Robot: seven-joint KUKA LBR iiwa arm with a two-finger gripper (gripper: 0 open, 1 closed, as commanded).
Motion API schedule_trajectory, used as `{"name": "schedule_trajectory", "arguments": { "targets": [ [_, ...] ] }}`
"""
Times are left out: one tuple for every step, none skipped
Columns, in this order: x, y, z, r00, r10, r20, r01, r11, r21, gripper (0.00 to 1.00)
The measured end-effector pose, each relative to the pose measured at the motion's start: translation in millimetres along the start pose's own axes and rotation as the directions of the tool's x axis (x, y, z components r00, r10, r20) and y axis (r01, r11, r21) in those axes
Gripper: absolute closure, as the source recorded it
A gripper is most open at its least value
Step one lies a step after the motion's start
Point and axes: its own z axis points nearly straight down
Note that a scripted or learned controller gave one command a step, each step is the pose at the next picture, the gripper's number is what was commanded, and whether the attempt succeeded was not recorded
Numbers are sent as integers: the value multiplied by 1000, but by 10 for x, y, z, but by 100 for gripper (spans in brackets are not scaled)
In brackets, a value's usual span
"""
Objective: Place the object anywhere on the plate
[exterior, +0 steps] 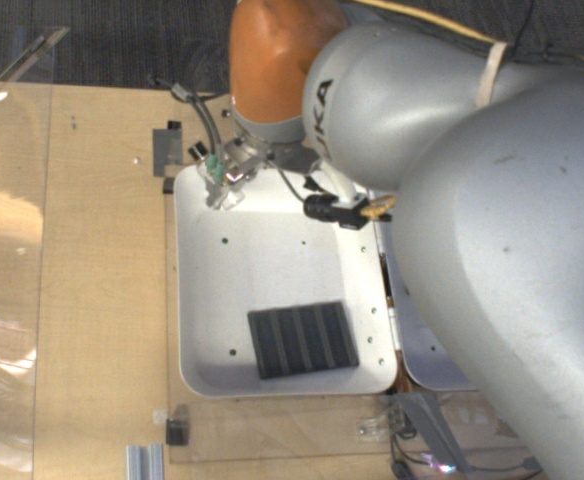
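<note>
Two white bins sat side by side on the table [82, 298]; the left bin [207, 298] held a dark ribbed rectangular object [302, 340] near its front right corner. The tool [220, 183] hung over that bin's far left corner, its opening state indeterminate, well apart from the object

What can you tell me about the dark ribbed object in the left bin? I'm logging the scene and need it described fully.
The dark ribbed object is a flat, roughly rectangular slab, dark grey to black, with parallel ridges running along its shorter side; it looks like rubber or matte plastic. It lies flat on the floor of the left white bin, near the bin's lower edge, turned slightly off square to the walls. Nothing touches it but the bin floor. The gripper is at the bin's far upper corner, well away from it.
</note>
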Motion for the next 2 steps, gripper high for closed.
{"name": "schedule_trajectory", "arguments": {
  "targets": [
    [-141, -592, 937, 1000, 5, 0, -5, 1000, -1, 100],
    [-147, -193, -906, 994, 110, 3, -110, 994, -5, 100]
  ]
}}
